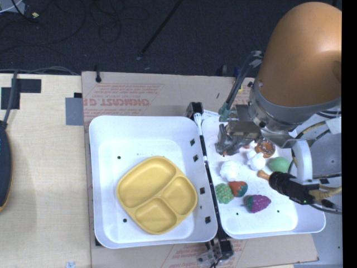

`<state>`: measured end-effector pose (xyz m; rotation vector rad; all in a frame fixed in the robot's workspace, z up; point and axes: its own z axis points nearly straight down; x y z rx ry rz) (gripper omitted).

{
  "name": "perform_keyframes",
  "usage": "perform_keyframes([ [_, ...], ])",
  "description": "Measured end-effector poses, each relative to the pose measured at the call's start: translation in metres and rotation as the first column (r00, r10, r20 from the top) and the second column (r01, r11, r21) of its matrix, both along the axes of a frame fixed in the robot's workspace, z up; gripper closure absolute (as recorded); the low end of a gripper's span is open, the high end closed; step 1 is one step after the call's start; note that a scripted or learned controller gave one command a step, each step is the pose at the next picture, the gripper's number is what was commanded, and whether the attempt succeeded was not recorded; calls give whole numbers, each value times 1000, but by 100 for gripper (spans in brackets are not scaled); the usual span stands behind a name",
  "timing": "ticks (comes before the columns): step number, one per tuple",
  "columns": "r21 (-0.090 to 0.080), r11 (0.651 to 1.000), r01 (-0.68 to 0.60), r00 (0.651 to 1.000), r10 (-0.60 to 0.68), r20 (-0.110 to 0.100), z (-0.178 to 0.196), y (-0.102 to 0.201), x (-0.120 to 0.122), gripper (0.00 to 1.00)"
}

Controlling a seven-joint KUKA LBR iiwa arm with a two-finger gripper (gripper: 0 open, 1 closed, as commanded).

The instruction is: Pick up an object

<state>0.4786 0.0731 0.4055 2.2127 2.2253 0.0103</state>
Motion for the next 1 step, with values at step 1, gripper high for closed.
perform_keyframes([
  [1,-1,1000,0,1000,0,-4,25,85,51,100],
])
